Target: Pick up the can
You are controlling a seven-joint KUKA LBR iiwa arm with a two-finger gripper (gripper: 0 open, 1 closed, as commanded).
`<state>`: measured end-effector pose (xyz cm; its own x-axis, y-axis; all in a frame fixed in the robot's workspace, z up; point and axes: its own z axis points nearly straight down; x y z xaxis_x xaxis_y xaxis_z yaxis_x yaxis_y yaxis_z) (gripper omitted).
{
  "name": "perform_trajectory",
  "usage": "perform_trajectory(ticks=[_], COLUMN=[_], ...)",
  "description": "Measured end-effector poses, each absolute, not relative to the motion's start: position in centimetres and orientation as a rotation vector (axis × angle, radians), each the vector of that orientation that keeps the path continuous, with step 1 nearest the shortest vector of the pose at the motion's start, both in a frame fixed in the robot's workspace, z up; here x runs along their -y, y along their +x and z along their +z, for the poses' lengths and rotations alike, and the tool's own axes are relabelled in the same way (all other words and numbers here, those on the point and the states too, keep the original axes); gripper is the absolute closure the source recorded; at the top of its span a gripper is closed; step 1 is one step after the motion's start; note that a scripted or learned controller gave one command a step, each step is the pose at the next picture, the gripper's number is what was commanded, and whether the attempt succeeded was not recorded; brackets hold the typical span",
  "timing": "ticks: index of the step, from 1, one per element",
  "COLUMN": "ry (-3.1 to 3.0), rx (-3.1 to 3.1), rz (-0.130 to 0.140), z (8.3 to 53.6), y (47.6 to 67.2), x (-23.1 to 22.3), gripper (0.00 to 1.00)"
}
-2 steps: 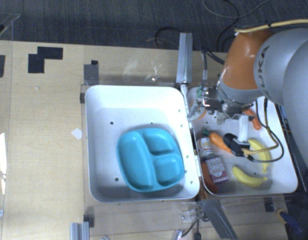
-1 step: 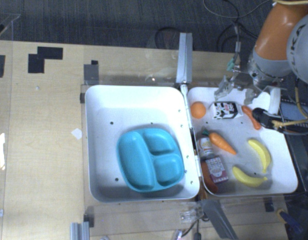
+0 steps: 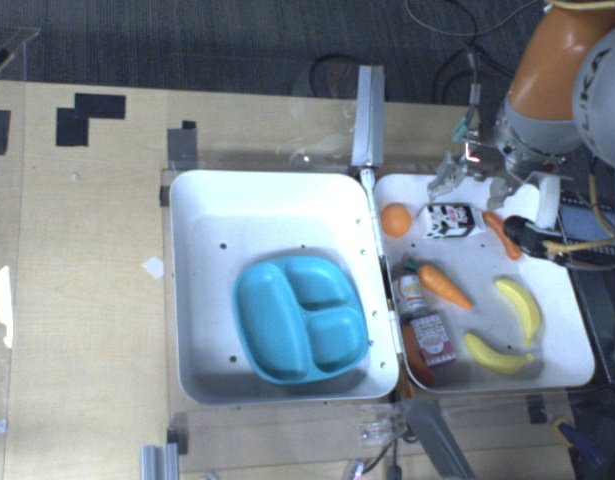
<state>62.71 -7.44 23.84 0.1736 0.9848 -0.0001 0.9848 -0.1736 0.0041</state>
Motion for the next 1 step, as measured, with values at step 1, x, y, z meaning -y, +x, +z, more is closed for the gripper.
perform_trajectory(ticks=[1], ry=[2.656], rx=[-1.677], rz=[0.0], z=[14.13], y=[64.12], x=[10.26], gripper=[0.0])
